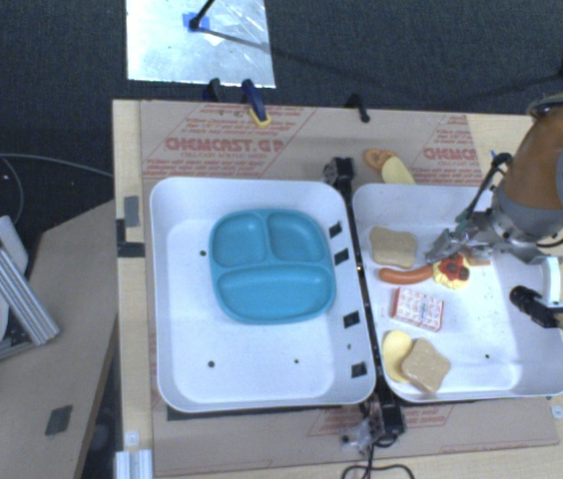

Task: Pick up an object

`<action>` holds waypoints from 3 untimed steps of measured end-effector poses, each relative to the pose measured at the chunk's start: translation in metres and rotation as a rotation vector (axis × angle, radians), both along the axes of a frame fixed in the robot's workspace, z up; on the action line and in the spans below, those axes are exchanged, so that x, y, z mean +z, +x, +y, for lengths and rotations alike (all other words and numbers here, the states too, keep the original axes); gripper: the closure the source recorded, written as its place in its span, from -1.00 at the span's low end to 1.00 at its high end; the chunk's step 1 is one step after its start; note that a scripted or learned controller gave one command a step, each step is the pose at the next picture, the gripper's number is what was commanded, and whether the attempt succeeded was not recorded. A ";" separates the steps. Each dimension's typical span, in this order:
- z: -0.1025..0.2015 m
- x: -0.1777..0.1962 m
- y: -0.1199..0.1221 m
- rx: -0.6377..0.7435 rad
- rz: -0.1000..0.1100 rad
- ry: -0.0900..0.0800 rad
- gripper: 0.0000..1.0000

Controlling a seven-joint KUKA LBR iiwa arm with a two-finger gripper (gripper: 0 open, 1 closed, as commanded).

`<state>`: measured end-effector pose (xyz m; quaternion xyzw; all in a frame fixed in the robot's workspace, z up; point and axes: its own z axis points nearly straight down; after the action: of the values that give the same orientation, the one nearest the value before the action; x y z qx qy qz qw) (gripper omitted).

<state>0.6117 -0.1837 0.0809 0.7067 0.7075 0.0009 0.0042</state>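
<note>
Bread slice point(425, 366) near bin rim point(561, 377), end effector point(453, 249) perhaps touching pizza point(451, 270)

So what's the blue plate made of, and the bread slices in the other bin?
The blue plate looks like smooth moulded plastic: even colour, soft sheen, rounded compartments. The bread slices look like toy food, perhaps plastic or foam; their matte tan surfaces don't settle which.

Grey arm with orange band enters from the view's right, wrist angled down-left, end effector point(453, 245) low and pointing left, finger state unclear.
</note>
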 end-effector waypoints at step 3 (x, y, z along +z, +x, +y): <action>0.085 0.010 0.054 0.001 0.029 -0.007 -1.00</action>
<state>0.6657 -0.0983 0.0906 0.7061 0.7080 -0.0115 -0.0036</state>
